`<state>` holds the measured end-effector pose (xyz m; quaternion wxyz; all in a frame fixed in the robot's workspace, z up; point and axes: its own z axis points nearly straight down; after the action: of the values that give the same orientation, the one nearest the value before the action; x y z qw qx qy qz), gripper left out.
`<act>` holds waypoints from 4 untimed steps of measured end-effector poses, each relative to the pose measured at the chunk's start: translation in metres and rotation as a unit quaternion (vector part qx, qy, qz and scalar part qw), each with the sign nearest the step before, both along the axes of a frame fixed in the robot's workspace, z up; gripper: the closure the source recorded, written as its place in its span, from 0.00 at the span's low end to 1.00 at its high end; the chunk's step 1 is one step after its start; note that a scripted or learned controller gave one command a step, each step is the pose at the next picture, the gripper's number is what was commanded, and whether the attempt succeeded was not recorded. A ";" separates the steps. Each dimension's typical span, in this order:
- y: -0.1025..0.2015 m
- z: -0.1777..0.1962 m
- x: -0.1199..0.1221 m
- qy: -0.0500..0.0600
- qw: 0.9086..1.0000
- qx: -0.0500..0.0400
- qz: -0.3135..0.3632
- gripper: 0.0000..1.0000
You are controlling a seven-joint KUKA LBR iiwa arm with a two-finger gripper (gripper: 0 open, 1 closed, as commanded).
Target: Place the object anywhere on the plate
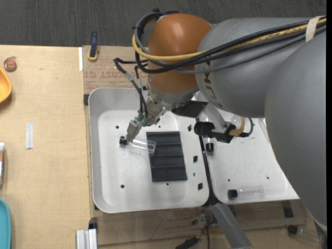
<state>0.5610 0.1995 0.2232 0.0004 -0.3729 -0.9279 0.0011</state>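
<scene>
Two shallow white bins sit side by side on the bench. In the left bin [104, 191] lies one dark ribbed rectangular plate [167, 156], near the bin's middle and a little toward its right wall, its long side running from the far edge toward the near edge. Just beside the plate's far-left corner lies one clear plastic tube with a black cap [136, 143], slanting across the bin floor; its clear end comes close to the plate's corner, its black cap points toward the bin's left wall. The tube rests on the bin floor, off the plate.

The gripper [139, 122] hangs over the tube's capped half, reaching down from the arm's orange wrist band [174, 40]. Whether its fingers are released or clenched cannot be told from this angle, and nothing is seen gripped between them.

In the right bin [275, 188] lies a second clear tube with a black cap [246, 193], near that bin's near edge. So two tubes, one plate, two bins.

On the bench's left side sit one small pale strip [29, 136] and one orange object [4, 87] at the left edge
</scene>
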 end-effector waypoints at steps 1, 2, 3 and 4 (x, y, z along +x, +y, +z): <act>-0.001 0.008 0.001 0.000 1.000 -0.001 -0.001 1.00; -0.043 0.054 -0.036 -0.001 0.994 0.000 0.113 1.00; -0.010 0.024 -0.005 -0.001 0.969 0.001 0.246 1.00; -0.039 0.048 -0.044 -0.001 0.924 0.001 0.382 1.00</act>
<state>0.5167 0.1601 0.2707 -0.0005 0.0095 -1.0000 -0.0002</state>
